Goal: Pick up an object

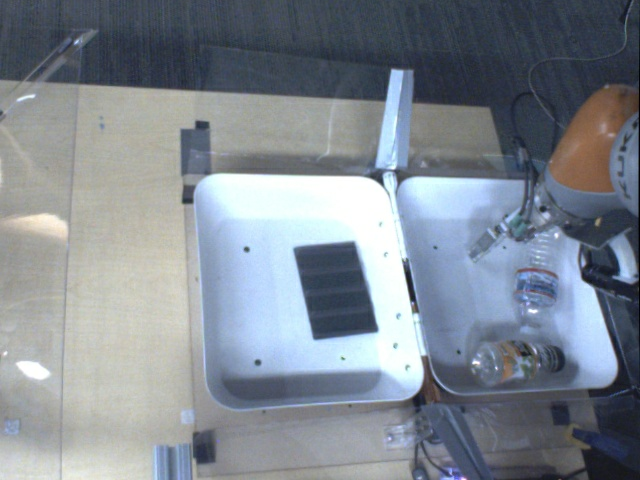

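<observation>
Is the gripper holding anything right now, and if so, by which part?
Cannot be told. The gripper is over the right bin, close to the upright clear bottle's top, but no object shows clearly in its grasp.

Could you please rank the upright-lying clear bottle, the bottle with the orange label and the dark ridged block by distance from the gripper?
From the gripper:
1. Clear bottle, right bin, just beside it.
2. Orange-label bottle, right bin's front edge.
3. Dark ridged block, middle of the left bin.
</observation>
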Tool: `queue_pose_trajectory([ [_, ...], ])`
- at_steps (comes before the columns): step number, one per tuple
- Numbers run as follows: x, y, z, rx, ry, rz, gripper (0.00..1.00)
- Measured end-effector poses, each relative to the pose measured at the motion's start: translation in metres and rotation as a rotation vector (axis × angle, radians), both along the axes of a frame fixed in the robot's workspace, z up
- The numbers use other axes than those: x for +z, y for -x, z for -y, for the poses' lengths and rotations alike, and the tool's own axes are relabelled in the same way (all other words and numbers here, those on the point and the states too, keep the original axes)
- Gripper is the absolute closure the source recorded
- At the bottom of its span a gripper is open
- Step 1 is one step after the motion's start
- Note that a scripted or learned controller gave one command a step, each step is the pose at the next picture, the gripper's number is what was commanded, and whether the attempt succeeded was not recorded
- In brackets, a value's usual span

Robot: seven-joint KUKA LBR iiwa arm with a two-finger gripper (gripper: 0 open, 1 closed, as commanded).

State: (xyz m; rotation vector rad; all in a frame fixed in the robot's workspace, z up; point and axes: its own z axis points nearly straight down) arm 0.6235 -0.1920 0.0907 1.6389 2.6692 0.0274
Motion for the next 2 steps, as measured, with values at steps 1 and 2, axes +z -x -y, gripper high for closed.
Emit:
queue_pose_trajectory([
  [1, 0.015, 0.038, -0.002, -0.195, -0.004, -0.003, 0.0],
  [2, 0.009, 0.082, -0.006, -0.415, -0.015, 0.01, 0.0],
])
